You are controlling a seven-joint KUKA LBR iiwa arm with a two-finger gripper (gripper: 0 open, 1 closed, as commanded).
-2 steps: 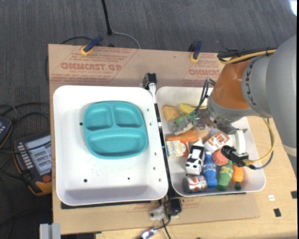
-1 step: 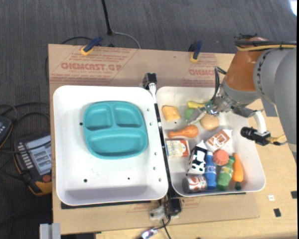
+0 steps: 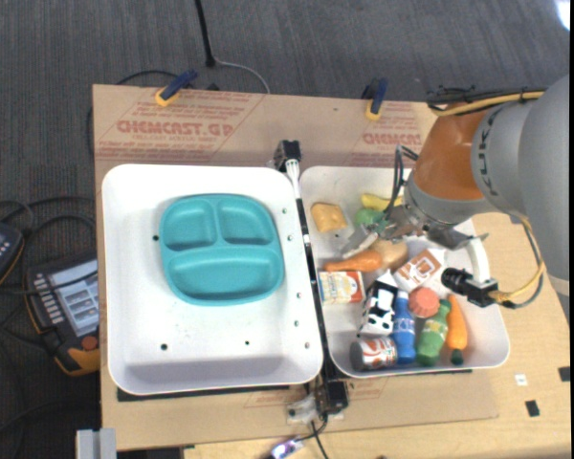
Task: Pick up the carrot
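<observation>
A small orange carrot (image 3: pixel 456 324) with a green end lies near the front right of the right bin (image 3: pixel 488 352), beside a green bottle (image 3: pixel 434 338). My gripper (image 3: pixel 390 222) is lowered into the back middle of that bin, among the toys. It hangs just above a tan bun-like piece (image 3: pixel 390 253) and an orange elongated piece (image 3: pixel 352 260). The carrot lies well to the front right of the gripper and apart from it. The arm's orange-banded wrist (image 3: pixel 450 161) covers the bin's back right part.
The right bin is crowded: a yellow item (image 3: pixel 327 217), green and yellow pieces (image 3: pixel 368 208), a juice carton (image 3: pixel 342 286), a black-and-white cow toy (image 3: pixel 381 311), a red-and-white box (image 3: pixel 422 270), a red round piece (image 3: pixel 424 301), a blue bottle (image 3: pixel 406 339), a can (image 3: pixel 375 354). A teal divided plate (image 3: pixel 222 248) lies in the left bin (image 3: pixel 134 352).
</observation>
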